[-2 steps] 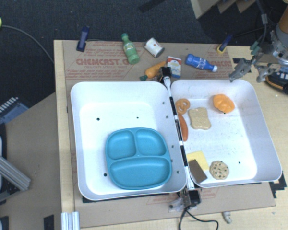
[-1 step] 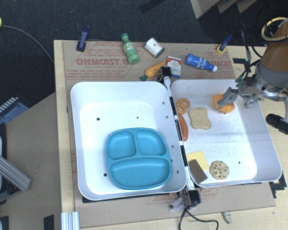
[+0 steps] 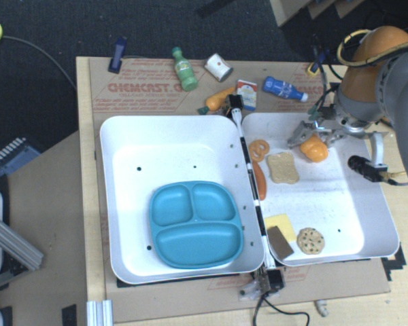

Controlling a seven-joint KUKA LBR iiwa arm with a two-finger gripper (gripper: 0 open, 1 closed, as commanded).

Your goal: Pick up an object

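We see the arm (image 3: 377,73) reaching in from the right and bending down over the upper part of the right bin (image 3: 367,223), its orange band above the wrist. The gripper (image 3: 315,136) sits low in that bin, metal fingers splayed to either side, and an orange ball-like object (image 3: 315,149) lies right at its tips, touching or nearly touching them; we cannot tell from this slant whether the fingers are closed on it or simply resting above it, so we cannot say if it is gripped. The orange object lies near the top of the right bin, to the right of a slice of bread (image 3: 283,168). A small pretzel (image 3: 259,149) lies just left of the bread, and a hot dog (image 3: 259,180) lies along the bin's left wall below the pretzel. Toward the near edge of the same bin we see a yellow block (image 3: 279,223), a brown piece (image 3: 280,242) overlapping its lower corner, and a cookie (image 3: 311,240) just beside them. The left bin (image 3: 122,148) holds a blue divided plate (image 3: 196,223) in its lower half. Behind the bins, on the cardboard sheet (image 3: 149,87), lie a green bottle (image 3: 185,70), a small can (image 3: 218,66), a blue bottle (image 3: 284,88), a small carton (image 3: 245,94) and a dark blue marker-like item (image 3: 117,54).
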